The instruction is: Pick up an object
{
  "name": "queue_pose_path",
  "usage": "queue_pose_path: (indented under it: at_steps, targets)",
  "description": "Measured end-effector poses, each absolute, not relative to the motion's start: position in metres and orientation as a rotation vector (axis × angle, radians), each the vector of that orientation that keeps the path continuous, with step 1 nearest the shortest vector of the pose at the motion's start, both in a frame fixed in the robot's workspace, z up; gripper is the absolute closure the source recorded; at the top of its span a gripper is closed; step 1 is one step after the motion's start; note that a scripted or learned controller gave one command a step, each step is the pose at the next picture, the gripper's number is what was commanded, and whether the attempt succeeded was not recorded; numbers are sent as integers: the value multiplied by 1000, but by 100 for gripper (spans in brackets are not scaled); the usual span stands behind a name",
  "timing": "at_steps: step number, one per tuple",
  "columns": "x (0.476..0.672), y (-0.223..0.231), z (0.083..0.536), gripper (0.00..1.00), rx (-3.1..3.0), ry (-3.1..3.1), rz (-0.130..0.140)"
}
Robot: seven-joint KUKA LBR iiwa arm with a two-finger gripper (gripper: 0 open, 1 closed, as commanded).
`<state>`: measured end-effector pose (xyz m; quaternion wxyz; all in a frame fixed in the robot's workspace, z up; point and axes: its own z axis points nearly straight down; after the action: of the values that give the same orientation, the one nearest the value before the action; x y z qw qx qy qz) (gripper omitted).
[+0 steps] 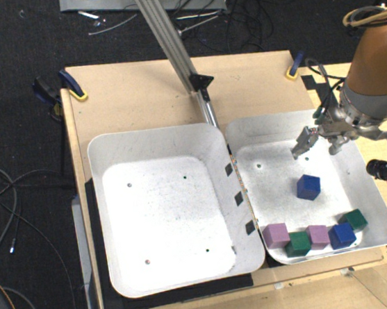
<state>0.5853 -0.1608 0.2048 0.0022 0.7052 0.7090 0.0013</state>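
A blue cube [308, 186] sits alone in the middle of the right bin [271, 162]. Along that bin's front edge lie two purple cubes [276, 234] [319, 235], two green cubes [299, 242] [355, 219] and a second blue cube [341, 235]. My gripper [318, 145] hovers over the bin's back right part, behind and slightly right of the lone blue cube. Its fingers are spread open with nothing between them.
The left bin [161, 203] lies beside the right one, and their rims meet at the centre. A slanted metal pole [169, 38] rises from the bench behind the bins. Clamps sit at the bench's back corners.
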Motion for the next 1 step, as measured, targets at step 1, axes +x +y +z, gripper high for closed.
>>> queue_pose_path:
  at_steps: [1]
  targets:
    - [563, -118, 256, 0, 2211, 2226, 7]
